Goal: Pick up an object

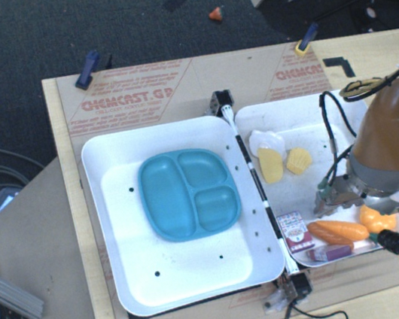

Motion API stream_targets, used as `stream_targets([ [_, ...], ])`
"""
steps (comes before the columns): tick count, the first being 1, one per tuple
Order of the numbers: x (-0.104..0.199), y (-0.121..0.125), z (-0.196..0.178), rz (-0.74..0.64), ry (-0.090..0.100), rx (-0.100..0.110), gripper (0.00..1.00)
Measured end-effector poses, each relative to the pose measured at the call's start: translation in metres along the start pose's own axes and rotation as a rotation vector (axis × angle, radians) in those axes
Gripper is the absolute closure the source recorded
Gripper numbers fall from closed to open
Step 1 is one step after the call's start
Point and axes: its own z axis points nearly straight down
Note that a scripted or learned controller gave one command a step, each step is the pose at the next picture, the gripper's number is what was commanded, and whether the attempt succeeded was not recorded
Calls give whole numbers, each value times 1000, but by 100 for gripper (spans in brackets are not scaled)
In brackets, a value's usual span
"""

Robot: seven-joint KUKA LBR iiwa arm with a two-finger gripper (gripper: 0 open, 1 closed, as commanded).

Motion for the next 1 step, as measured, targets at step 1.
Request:
stream_targets([
  [1,0,0,0,0,-1,0,0],
])
